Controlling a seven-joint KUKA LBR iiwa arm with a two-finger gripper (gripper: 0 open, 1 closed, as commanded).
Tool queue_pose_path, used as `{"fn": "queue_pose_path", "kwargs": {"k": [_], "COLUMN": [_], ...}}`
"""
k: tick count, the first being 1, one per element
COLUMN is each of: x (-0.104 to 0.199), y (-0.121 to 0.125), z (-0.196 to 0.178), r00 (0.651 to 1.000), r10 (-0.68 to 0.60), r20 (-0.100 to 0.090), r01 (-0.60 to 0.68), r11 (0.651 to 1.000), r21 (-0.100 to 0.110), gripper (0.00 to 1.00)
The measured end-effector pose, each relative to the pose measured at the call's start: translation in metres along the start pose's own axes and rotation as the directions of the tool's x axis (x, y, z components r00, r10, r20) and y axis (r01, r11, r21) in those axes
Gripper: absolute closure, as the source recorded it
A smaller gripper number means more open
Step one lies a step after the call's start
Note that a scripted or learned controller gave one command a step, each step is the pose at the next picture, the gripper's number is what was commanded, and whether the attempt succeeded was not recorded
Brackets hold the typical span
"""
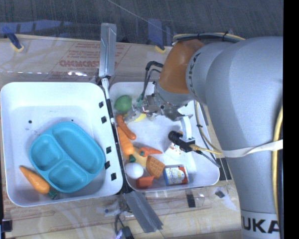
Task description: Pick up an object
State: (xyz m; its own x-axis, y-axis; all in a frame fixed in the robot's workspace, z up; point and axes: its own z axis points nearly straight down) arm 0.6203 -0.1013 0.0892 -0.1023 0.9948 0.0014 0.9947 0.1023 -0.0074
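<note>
Camera view, left bin (10, 133) occupied by blue tray (67, 156) and carrot (34, 179), right bin (209, 176) crowded with toy food, can (176, 175) included, gripper (150, 106) state obscured, cannot be told.

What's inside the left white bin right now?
The left white bin holds a blue plastic three-compartment tray and an orange toy carrot beside it. Whatever lies under the tray is covered.

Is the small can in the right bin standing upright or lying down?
Lying down: the can shows its label side up, near the right bin's front wall.
</note>
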Motion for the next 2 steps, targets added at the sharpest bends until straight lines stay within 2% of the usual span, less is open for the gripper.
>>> {"fn": "queue_pose_path", "kwargs": {"k": [1, 2], "x": [0.022, 0.03], "y": [-0.011, 0.008], "z": [-0.104, -0.102], "r00": [0.97, 0.949], "r10": [0.242, 0.314], "r20": [0.001, 0.0], "r01": [-0.242, -0.314], "r11": [0.97, 0.949], "r21": [-0.009, -0.006], "gripper": [0.0, 0.0]}}
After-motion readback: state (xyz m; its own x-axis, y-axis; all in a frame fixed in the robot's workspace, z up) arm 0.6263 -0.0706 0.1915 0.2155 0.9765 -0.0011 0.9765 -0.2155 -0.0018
